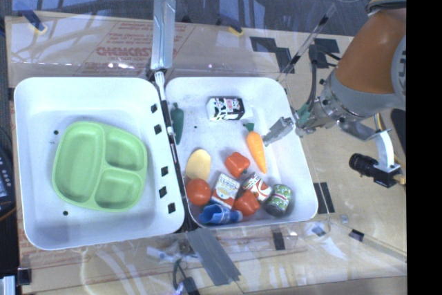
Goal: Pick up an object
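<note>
Camera view shows the claw [278,129], grip state unclear, nothing visibly held, poised beside the carrot [257,150]; it looks to need lowering onto it

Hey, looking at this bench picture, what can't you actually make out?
- Gripper: too small and blurred to tell its finger state.
- Blue object: partly covered by the small carton, shape unclear.
- Green can: label too small to read.
- Arm: cut off by the right edge.
</note>
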`<state>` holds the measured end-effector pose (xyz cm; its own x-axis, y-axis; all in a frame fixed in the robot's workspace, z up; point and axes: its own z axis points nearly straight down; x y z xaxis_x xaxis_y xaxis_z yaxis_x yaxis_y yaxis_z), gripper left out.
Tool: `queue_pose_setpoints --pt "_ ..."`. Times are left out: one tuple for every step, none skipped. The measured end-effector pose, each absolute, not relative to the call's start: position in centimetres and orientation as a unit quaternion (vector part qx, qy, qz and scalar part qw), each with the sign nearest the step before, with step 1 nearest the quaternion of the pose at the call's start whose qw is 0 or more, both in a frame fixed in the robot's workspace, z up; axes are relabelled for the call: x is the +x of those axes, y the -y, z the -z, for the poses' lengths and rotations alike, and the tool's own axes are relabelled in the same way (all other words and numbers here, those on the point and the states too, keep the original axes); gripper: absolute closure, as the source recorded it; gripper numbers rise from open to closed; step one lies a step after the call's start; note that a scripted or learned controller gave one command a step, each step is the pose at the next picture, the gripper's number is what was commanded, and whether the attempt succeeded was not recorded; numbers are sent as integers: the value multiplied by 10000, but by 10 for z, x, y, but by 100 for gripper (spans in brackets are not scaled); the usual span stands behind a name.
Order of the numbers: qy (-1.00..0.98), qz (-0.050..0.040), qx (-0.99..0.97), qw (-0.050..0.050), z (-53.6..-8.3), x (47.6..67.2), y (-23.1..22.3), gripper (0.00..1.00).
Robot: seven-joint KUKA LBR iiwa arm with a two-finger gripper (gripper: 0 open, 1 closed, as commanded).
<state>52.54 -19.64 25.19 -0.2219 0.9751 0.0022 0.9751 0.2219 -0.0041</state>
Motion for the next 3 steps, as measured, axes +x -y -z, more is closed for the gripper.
queue_pose_setpoints --pt "7334 -20 -6797 35 -146 578 206 0" --pt "7492 -10 -6624 11 -92 572 209 0" --pt "7503 -13 -6611 15 -102 573 208 100"
